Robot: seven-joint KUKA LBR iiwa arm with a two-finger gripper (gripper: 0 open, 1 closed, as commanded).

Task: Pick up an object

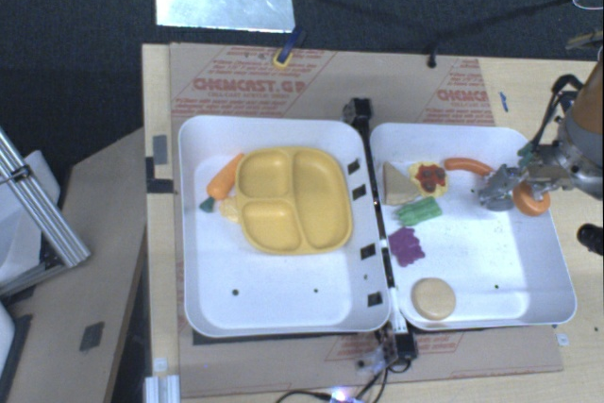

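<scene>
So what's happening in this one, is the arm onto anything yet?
The arm reaches in from the right, its gripper low over the right bin, next to an orange round piece near the far right corner. Whether it has hold of anything cannot be told. A sausage, pizza slice, green piece, purple piece and tan disc lie loose there. The left bin holds a yellow divided plate and a carrot.

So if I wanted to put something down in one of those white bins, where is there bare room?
Left bin: a bare strip in front of the yellow tray. Right bin: bare floor right of the purple piece and tan disc. It is crowded at the back, around the pizza slice, sausage and gripper.
</scene>
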